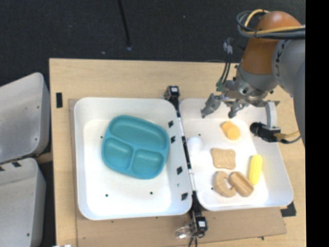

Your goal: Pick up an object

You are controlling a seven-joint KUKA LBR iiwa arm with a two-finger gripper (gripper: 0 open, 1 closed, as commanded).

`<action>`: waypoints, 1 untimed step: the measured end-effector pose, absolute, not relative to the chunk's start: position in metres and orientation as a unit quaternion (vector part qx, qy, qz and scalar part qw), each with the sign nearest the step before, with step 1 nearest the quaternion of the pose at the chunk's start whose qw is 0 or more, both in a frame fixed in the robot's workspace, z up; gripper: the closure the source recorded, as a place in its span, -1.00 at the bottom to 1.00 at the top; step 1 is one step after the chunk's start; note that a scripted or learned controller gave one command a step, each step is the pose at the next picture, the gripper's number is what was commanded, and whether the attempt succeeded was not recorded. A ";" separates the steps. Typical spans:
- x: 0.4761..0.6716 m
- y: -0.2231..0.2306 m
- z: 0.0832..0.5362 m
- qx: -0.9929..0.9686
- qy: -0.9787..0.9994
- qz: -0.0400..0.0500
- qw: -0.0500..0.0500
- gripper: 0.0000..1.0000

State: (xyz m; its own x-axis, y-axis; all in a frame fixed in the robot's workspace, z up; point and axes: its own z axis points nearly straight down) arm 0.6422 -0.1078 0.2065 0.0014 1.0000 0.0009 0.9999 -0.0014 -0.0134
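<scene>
- Nearest to the camera, at the front of the right bin [277, 197], lie two brown bread-like pieces, the curved pastry [223, 184] and the sausage roll [241, 183], touching each other.
- At the far end of this same bin hangs the gripper [223, 107], below the orange band [263, 40] of the arm. Its two fingers stand apart, spread like a fork, and nothing is seen between them; I judge it open and empty.
- Just beside the gripper, a little toward the front and toward the right side of the view, lies the orange piece [232, 130]. It is small and roundish, with no clear long axis, so the turn of the wrist matters little for it. It is the closest thing to the fingers and, I think, the likely target.
- Further to the front comes the toast slice [223, 158], flat on the floor of the bin, and to its right the yellow corn cob [255, 169], whose long axis runs almost from far to near.
- A white round thing [195, 144] rests against the left wall of the right bin; I cannot tell what it is.
- In the left bin [87, 189], well apart from the gripper, lies the teal divided plate [135, 146].
- My judgement: the coming move needs a short shift toward the front and then a descent, because the orange piece is not exactly under the fingers.
</scene>
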 end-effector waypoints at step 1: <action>0.645 -0.107 0.216 -0.707 -0.707 -0.001 0.000 -1.00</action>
State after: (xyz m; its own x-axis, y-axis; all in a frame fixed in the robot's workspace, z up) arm 0.6450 -0.1075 0.2157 -0.0005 1.0000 0.0004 1.0000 0.0005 0.0013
